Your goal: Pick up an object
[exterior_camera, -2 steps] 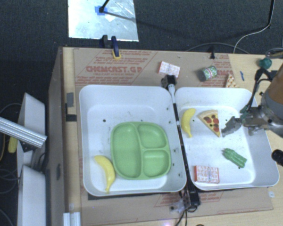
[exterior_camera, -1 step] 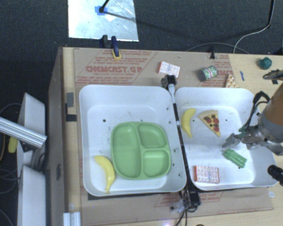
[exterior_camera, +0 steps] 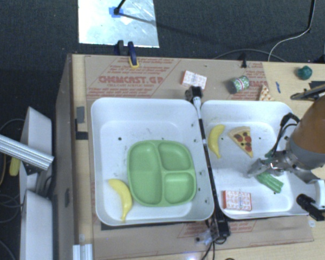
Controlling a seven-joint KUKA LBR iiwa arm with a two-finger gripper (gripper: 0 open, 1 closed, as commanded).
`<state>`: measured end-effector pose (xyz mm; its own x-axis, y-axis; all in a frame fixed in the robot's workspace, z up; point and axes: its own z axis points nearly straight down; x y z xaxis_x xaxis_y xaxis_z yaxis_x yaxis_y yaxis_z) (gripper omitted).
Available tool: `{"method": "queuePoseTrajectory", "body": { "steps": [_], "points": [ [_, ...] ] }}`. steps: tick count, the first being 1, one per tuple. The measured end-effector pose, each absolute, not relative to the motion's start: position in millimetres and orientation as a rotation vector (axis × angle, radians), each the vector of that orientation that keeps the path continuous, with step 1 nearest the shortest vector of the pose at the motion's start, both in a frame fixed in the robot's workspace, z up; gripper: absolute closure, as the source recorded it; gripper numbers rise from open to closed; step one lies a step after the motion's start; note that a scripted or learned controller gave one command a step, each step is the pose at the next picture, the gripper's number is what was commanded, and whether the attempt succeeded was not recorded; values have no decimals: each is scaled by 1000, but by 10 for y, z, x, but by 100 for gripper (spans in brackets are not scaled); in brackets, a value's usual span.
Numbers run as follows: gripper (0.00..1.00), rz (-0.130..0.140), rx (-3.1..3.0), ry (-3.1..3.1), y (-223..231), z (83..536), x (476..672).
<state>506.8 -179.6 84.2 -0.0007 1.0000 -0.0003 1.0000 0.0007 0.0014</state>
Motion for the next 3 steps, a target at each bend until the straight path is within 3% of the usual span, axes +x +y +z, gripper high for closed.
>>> {"method": "queuePoseTrajectory", "body": {
  "steps": [1, 2, 3],
  "points": [
    [100, 4, 2217, 2222, -1795, 949, 5077],
    [0, 4, 2217, 2222, -1795, 949, 5077],
    [0, 4, 2213, 2221, -2066, 1593, 6067]
  ]
}}
